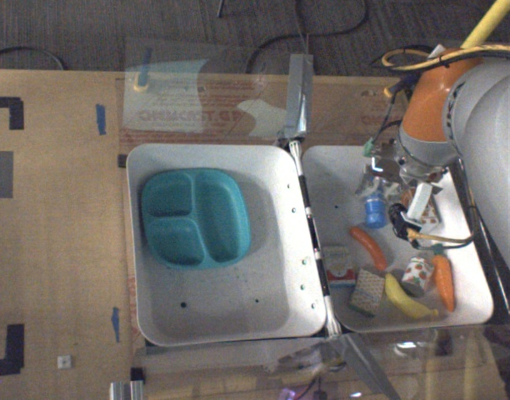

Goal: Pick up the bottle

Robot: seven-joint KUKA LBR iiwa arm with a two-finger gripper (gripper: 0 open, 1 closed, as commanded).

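The bench [63,248] is the largest thing in view, a tan surface marked with black corner brackets and strips of blue tape. On it sit two shallow white bins side by side.

The left bin [238,307] holds a single item: a teal divided plate [195,217] with three compartments, lying flat toward the bin's upper left area.

The right bin [330,173] is crowded along its lower and right portions. The grey arm [480,115] with its orange band [426,111] reaches over this bin's upper right corner, cables trailing around the wrist. The gripper [388,182] hangs low over the bin's upper middle, just above the bottle; whether its jaws are spread or pressed together cannot be told, since the wrist and cabling hide them.

The bottle [375,211], small and blue, stands or lies directly below the gripper, in the upper middle of the right bin; it is not clear whether the gripper touches it. Just below it lies an orange-red sausage-shaped item [368,247], set at a slant. Near the bin's right wall lies a carrot [443,280], and beside it a small white patterned cup [417,273]. A yellow banana [407,300] curves along the lower edge, touching a tan sponge [370,291] to its left. A small red and white packet [340,273] rests against the bin's left wall.
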